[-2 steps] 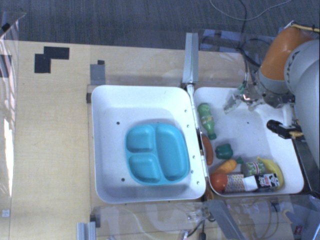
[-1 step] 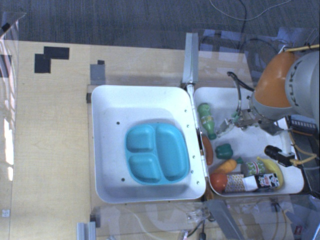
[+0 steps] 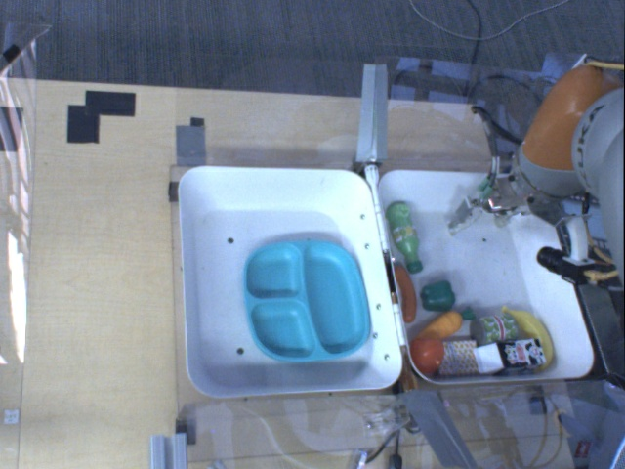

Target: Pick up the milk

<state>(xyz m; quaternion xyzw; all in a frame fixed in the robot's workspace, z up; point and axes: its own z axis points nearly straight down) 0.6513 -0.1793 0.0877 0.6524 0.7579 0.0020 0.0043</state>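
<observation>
The milk (image 3: 496, 358) is a white carton with black cow spots, lying on its side along the front wall of the right bin (image 3: 508, 262). A tomato (image 3: 426, 355), a carrot (image 3: 441, 324) and a banana (image 3: 532, 328) crowd around it. My gripper (image 3: 471, 213) hangs over the back of the right bin, well behind the milk, with nothing seen in it. The grey arm with its orange band (image 3: 571, 115) comes in from the right.
A green bottle (image 3: 403, 234), a hot dog (image 3: 406, 294) and a green pepper (image 3: 437, 294) lie on the left side of the right bin. The left bin (image 3: 210, 262) holds a blue divided plate (image 3: 306, 298). A metal divider post (image 3: 371, 115) stands between the bins at the back.
</observation>
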